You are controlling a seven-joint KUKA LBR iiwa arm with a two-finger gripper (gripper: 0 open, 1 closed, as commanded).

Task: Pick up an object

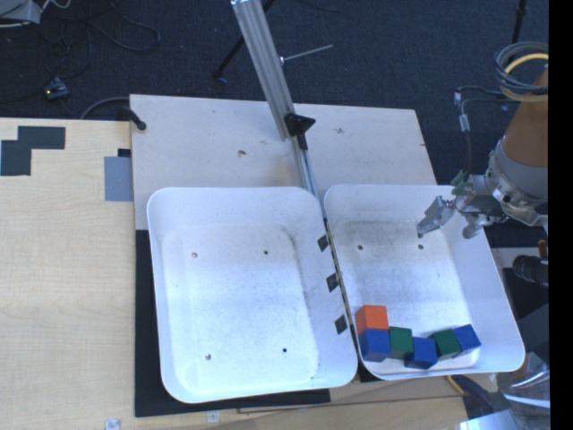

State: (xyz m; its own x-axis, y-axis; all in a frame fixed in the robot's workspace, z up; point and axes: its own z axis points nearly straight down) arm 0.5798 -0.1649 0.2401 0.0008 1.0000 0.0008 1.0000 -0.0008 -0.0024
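Dark floor, cables at top of frame. Right bin (501, 285) holds blocks (414, 339), packed in lower corner against wall. My pincer (448, 220) hovers at bin's upper right, spread, nothing between fingers. Risk: tight cluster, fingers jam on neighbours, or clip rim.

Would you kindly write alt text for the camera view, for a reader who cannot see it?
A grey arm's gripper hovers open over the back of the right bin, holding nothing. Blocks cluster at that bin's front edge: an orange block, two green blocks and several blue blocks. The left bin sits beside it.
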